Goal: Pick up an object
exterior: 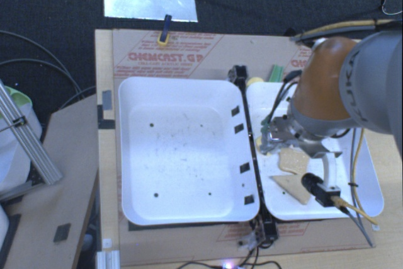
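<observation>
While the gripper [269,135] hangs low in the right bin [368,195] | grip: cannot tell | nothing visibly lifted; tan piece [291,162] lies just beside.

Two white bins sit side by side on a brown board with red lettering [170,53]. The left bin [182,154] fills the middle of the frame. The grey arm [362,82] with its orange band enters from the right and hangs over the right bin [373,193]. Its pincer [269,135] sits low near that bin's left wall. A tan square piece [291,162] lies just beside the pincer, with a tan wedge [291,186] below it. At the bin's upper edge are a pale yellow thing [255,81] and a green thing [276,74].
</observation>
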Available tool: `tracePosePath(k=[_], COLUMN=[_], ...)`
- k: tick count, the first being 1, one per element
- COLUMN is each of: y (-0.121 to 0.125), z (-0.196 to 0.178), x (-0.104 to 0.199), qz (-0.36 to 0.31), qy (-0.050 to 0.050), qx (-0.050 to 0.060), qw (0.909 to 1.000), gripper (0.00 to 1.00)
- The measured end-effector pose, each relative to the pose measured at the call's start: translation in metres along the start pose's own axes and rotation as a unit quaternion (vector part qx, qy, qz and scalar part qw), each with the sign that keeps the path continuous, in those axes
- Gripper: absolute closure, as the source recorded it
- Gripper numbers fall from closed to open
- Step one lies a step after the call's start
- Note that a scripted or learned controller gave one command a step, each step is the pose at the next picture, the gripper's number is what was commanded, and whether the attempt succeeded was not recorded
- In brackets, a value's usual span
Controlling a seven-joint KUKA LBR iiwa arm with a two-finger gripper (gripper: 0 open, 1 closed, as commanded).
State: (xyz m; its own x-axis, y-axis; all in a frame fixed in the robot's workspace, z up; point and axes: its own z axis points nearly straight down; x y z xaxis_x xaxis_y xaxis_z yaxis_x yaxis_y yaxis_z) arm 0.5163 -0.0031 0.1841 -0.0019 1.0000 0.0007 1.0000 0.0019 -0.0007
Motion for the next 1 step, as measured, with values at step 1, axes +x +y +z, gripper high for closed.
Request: tracePosePath(k=[1], y=[-0.0307], z=[0.0001], x=[0.0369], qz=[-0.003], qy=[0.001], qx=[0.000], qw=[1.0000], gripper=[1.00])
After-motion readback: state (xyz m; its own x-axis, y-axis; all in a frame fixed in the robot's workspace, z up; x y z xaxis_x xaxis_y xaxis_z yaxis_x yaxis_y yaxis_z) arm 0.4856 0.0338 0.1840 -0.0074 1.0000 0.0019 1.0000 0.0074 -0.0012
